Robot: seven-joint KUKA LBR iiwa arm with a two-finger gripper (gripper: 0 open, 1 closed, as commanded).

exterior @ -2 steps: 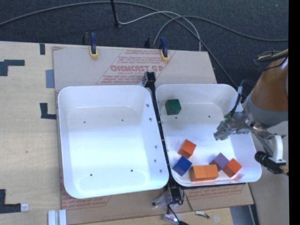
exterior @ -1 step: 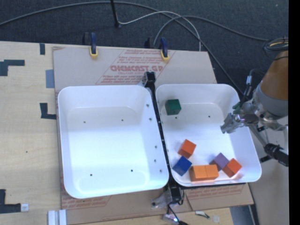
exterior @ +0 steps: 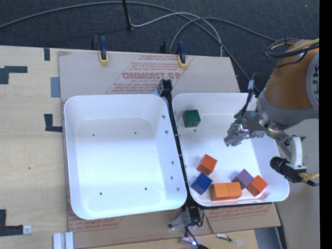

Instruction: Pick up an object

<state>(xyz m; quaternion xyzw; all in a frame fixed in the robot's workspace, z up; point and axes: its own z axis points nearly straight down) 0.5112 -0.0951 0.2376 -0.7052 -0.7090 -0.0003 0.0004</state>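
Observation:
The right bin [exterior: 223,100] holds several small blocks. A green cube [exterior: 191,118] lies near its back left. An orange cube [exterior: 207,164] and a blue cube [exterior: 201,183] sit toward the front left. Along the front wall lie a wide orange block [exterior: 225,191], a purple cube [exterior: 243,179] and a red-orange cube [exterior: 256,185]. My gripper [exterior: 236,137] hangs over the right middle of this bin, above bare floor, right of the green cube and behind the front blocks. Nothing shows between its fingers.
The left bin [exterior: 78,139] stands beside the right one, with a black divider strip [exterior: 174,139] between them. Both rest on a cardboard sheet [exterior: 140,71] clamped at the back. Cables run across the dark floor behind.

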